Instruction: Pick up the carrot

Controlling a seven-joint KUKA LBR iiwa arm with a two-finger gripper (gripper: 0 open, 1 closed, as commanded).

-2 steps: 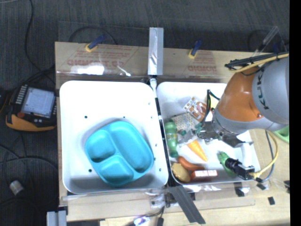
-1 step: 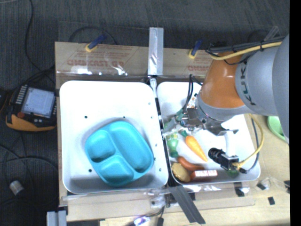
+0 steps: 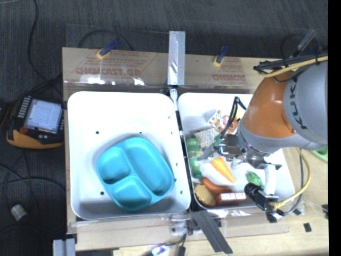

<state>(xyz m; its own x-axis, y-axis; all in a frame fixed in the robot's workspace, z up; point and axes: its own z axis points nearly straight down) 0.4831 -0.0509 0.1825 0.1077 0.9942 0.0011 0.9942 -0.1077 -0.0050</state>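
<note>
The carrot (image 3: 222,168) is a short orange cone with a pale top. It lies in the middle of the right bin (image 3: 186,108), among other food items. My gripper (image 3: 230,149) hangs right above the carrot's upper end, under the grey and orange wrist (image 3: 269,116). The wrist body hides the gap between gripper and carrot, so whether they touch is unclear.
A blue divided plate (image 3: 136,172) lies in the left bin (image 3: 85,111). Around the carrot sit green vegetables (image 3: 194,164), a brown sausage (image 3: 214,185), a bread roll (image 3: 205,196), a red-labelled bottle (image 3: 232,197), a green piece (image 3: 254,177) and a printed packet (image 3: 216,119).
</note>
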